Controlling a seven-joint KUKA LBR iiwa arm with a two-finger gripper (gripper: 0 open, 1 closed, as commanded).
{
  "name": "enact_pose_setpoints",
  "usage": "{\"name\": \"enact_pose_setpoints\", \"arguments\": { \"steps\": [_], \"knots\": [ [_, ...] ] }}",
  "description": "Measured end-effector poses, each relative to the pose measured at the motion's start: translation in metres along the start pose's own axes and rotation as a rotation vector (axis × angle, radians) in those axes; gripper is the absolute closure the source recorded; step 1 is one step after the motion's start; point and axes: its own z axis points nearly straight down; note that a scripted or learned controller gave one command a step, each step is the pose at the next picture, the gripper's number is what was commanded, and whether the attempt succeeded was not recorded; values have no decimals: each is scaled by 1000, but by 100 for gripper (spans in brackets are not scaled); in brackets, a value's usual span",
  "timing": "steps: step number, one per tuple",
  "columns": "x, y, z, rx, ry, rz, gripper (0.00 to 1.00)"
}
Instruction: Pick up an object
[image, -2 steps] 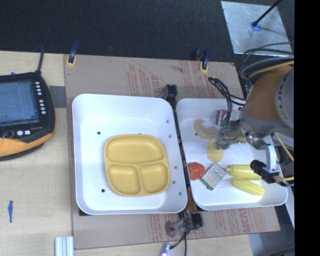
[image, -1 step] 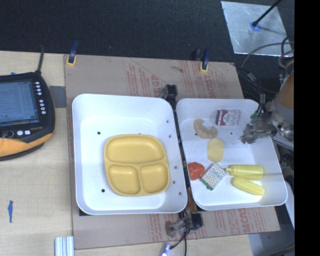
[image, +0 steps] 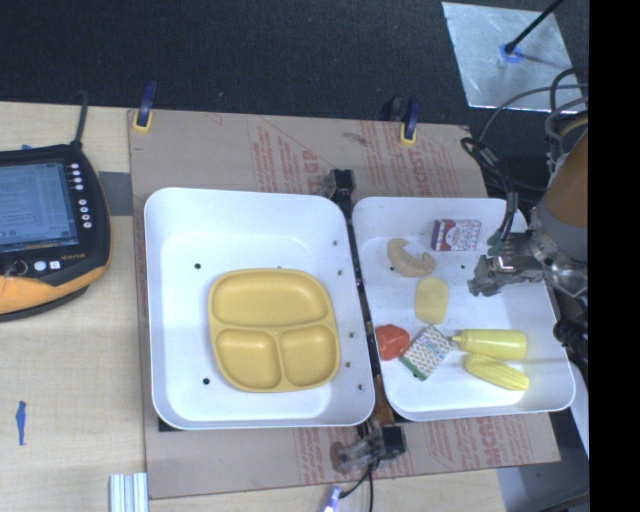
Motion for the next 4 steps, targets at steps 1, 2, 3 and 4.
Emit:
{"name": "enact_pose_setpoints", "arguments": {
  "steps": [1,2,3,4],
  "knots": [
    [0,0,0,0,0,0,0],
    [20,3,91,3,-1,-2,0],
    [23,20,106,0,-3,-2,0],
    [22,20,96,1,-3,-4,100]
  ]
}}
